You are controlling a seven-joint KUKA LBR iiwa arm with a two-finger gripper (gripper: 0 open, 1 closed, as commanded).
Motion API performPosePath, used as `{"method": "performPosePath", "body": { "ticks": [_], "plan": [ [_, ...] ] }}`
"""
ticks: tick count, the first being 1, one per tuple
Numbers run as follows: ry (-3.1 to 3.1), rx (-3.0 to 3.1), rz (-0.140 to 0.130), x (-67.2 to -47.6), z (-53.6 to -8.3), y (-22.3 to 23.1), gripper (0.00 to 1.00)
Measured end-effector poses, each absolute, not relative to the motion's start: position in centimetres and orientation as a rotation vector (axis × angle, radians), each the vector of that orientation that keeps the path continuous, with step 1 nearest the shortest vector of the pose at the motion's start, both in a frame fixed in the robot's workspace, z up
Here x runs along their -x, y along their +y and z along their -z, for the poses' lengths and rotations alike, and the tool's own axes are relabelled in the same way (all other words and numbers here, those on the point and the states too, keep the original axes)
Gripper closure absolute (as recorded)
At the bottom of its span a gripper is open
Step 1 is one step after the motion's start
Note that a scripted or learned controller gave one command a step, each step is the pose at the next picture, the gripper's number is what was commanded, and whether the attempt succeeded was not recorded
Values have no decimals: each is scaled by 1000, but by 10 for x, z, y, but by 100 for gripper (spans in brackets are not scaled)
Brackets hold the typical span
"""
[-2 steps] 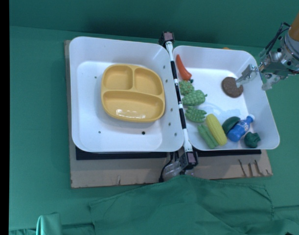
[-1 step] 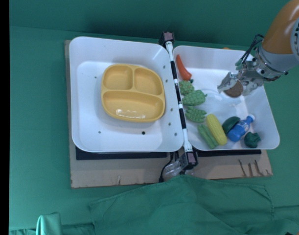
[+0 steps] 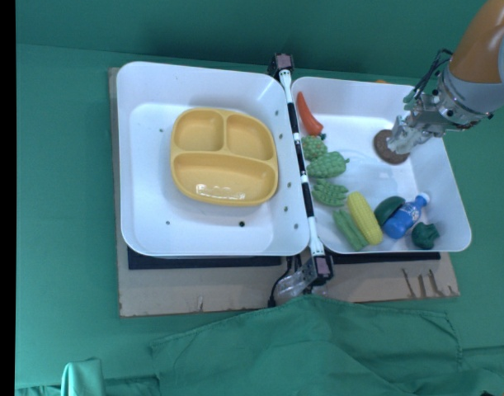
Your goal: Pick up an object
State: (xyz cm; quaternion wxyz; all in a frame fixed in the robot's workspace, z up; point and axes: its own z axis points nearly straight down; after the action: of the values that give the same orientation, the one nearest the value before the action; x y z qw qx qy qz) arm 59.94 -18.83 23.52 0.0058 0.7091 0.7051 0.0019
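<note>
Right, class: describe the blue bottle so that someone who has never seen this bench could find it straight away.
Start at the right-hand white bin, the one holding toy food rather than the yellow divided plate. Go to its near right corner, where the blue bottle lies on its side between a dark green vegetable and a small dark green piece. It is the only blue thing among green and yellow items.

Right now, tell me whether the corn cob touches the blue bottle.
Apart. The camera view shows the dark green vegetable lying between the corn cob and the blue bottle.

Arm (image 3: pixel 482 48) angled down from right
</note>
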Motion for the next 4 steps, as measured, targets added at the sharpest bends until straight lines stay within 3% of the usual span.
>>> {"method": "performPosePath", "body": {
  "ticks": [1, 2, 3, 4],
  "plan": [
    [2207, -2220, -5, -599, -235, -188, 0],
    [2217, -2213, -6, -695, -198, -186, 0],
    [2215, -2219, -1, -692, -200, -187, 0],
    [2214, -2222, 24, -699, -183, -152, 0]
  ]
}}
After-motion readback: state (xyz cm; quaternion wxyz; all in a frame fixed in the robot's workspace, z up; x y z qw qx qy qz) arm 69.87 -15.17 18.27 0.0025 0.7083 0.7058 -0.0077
